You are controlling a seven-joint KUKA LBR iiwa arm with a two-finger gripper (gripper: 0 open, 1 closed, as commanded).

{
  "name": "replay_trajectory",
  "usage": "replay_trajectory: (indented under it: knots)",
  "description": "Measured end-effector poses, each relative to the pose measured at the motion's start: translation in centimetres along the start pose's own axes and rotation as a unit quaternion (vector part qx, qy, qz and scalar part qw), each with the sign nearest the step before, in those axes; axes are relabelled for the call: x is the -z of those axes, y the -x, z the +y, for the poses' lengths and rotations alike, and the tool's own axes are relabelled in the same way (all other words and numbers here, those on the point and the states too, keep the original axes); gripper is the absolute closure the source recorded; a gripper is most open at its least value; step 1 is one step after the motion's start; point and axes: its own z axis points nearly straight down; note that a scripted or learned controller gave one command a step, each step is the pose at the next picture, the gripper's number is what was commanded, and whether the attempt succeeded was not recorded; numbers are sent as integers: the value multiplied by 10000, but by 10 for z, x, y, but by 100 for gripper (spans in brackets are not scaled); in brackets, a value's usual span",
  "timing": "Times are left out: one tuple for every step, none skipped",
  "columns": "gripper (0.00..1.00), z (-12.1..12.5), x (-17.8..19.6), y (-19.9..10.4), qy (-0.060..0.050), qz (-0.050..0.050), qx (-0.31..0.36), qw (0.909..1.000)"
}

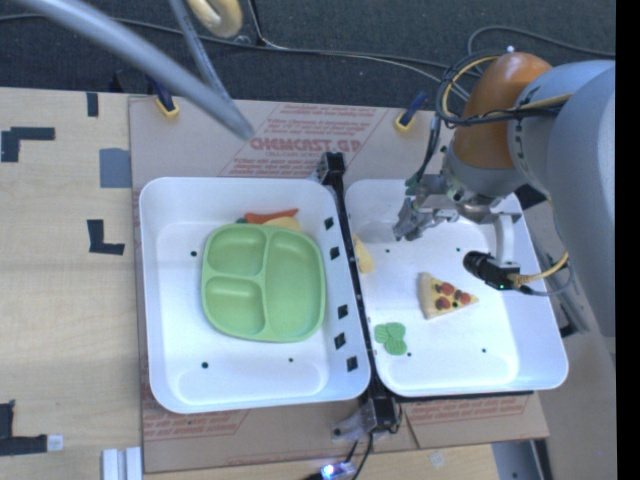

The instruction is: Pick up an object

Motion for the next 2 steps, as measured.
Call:
replay_trajectory:
  knots:
    - [100,6,57,8,12,-8,-3,10000]
    - [100,7,121,6,15,-7,0,10000]
